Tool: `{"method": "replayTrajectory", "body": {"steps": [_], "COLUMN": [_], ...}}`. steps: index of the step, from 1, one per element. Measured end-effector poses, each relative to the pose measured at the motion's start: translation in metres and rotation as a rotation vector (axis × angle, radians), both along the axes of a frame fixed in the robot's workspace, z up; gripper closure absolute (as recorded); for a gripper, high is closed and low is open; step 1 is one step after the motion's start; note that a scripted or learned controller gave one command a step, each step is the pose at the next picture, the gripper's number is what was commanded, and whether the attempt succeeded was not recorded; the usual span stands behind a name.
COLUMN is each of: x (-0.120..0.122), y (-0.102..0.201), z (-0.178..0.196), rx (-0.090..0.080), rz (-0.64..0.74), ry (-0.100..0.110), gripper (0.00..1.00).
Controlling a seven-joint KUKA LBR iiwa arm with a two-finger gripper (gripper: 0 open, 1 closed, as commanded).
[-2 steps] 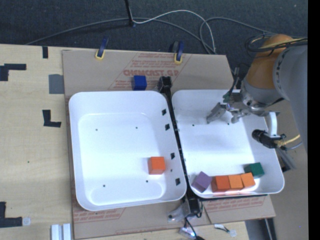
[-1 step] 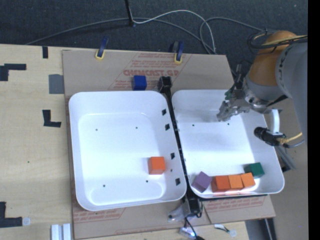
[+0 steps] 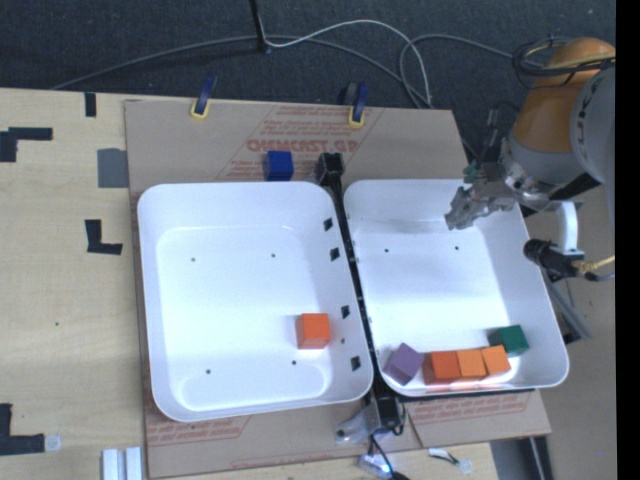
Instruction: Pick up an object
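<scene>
1. Brown cardboard (image 3: 290,143) on the bench holds two white bins.
2. One orange cube (image 3: 314,330) sits alone in the left bin (image 3: 160,268), easy to reach.
3. Near the right bin's (image 3: 400,193) near edge, the purple block (image 3: 403,363), orange blocks (image 3: 466,365) and green block (image 3: 511,340) crowd together; fingers might bump them or the wall.
4. The gripper (image 3: 468,208) hangs over the far right, holding nothing; how its grip is set cannot be told.

right bin (image 3: 440,278) middle open; blocks (image 3: 460,363) crowd its near wall
</scene>
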State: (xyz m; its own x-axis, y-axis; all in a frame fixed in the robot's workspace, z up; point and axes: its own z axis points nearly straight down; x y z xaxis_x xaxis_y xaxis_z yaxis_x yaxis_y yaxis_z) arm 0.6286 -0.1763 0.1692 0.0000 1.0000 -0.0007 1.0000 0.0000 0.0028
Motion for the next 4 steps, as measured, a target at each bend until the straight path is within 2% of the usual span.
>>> {"method": "replayTrajectory", "body": {"steps": [2, 4], "x": [-0.002, -0.056], "y": [0.005, 0.088], "z": [0.081, 0.065], "rx": [0.000, 0.001], "rz": [0.000, 0.003], "ry": [0.000, 0.005], "gripper": [1.00, 1.00]}}
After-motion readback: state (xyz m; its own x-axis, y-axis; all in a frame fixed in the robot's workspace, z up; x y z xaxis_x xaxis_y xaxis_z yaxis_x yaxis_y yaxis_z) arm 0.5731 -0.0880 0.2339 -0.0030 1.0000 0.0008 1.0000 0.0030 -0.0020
